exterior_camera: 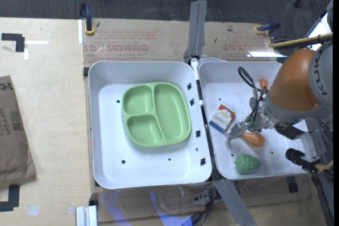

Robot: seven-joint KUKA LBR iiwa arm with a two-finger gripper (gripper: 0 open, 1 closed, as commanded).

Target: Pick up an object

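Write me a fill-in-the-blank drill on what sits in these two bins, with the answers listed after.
1. The green divided plate has ____ compartments.
2. The divided plate lies in the ____ bin of the camera view.
3. The green broccoli-like toy lies in the same bin as the small carton and the ____-coloured carrot-like toy.
4. The gripper is low over the bin on the ____ of the camera view.

Missing words: three; left; orange; right
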